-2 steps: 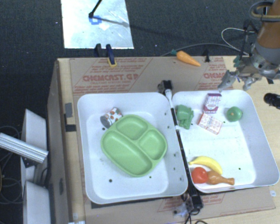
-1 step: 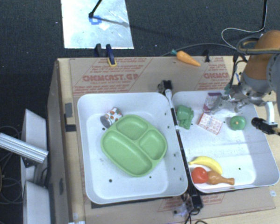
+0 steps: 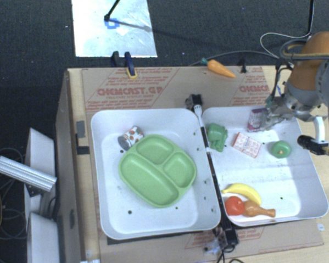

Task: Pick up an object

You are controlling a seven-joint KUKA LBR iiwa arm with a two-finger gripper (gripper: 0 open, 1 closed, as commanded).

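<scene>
My gripper (image 3: 261, 120) hangs low over the back right part of the right bin (image 3: 304, 167), close to its far wall. A small purplish thing (image 3: 255, 119) shows right at its tip; whether it is held is unclear. In front of the gripper lies a red-and-white box (image 3: 246, 145). A green round fruit (image 3: 280, 148) sits to the box's right and a green leafy toy (image 3: 216, 136) to its left. A banana (image 3: 243, 191), a red tomato (image 3: 233, 206) and a brown drumstick (image 3: 259, 209) lie at the bin's near edge.
The left bin (image 3: 108, 158) holds a green divided plate (image 3: 157, 170) and a small tipped can (image 3: 131, 138). An orange carrot (image 3: 221, 68) lies on the bench behind the bins. The arm (image 3: 310, 71) and a cable stand at the right edge.
</scene>
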